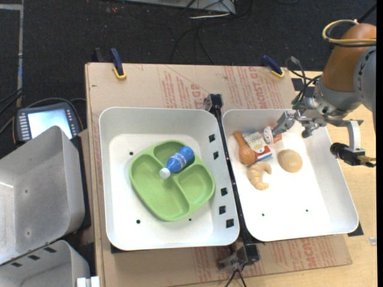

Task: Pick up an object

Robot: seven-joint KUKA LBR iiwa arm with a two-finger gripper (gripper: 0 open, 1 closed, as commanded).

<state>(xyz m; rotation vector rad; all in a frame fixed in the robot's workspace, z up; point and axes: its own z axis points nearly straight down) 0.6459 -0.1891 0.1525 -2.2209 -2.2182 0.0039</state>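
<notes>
Here, end effector [295, 124] beside right bin [335, 220] rim.

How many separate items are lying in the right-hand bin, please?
4, clustered in its upper left part: a small carton, an orange-brown piece touching the carton's left side, a croissant-shaped piece just below them, and a round tan bun to their right. Smaller things could be hidden beneath.

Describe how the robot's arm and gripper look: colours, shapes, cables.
The arm is a thick, rounded grey body with a glossy orange band above the wrist. A pale yellowish cable loops over the orange part, and thin dark wires run down beside the wrist. The gripper is a small grey metal assembly with two slim fingers. A black fitting sticks out on its far side.
</notes>
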